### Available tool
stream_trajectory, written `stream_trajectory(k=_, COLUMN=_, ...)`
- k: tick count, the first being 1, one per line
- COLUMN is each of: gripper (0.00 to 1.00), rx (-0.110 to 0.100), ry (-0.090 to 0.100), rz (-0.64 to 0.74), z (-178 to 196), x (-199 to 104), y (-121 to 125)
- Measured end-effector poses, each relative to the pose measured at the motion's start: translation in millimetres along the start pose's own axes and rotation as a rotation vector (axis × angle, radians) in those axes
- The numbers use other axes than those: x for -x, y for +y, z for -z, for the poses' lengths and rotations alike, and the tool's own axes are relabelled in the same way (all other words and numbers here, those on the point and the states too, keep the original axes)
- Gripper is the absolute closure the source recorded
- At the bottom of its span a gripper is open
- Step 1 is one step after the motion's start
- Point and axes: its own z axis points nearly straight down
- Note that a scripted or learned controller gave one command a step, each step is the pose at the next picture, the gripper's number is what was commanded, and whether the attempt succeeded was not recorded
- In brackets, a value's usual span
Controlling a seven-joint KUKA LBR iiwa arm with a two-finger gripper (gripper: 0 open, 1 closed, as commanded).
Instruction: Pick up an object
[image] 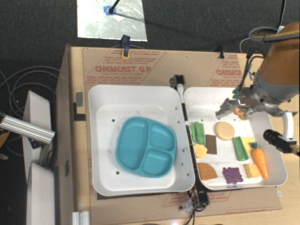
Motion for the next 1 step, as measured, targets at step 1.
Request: stream_trajectory(k=1, gripper=0.0, rx=-0.002, ry=-0.001, rz=-0.005, z=-18.8, x=34.2, y=-14.9)
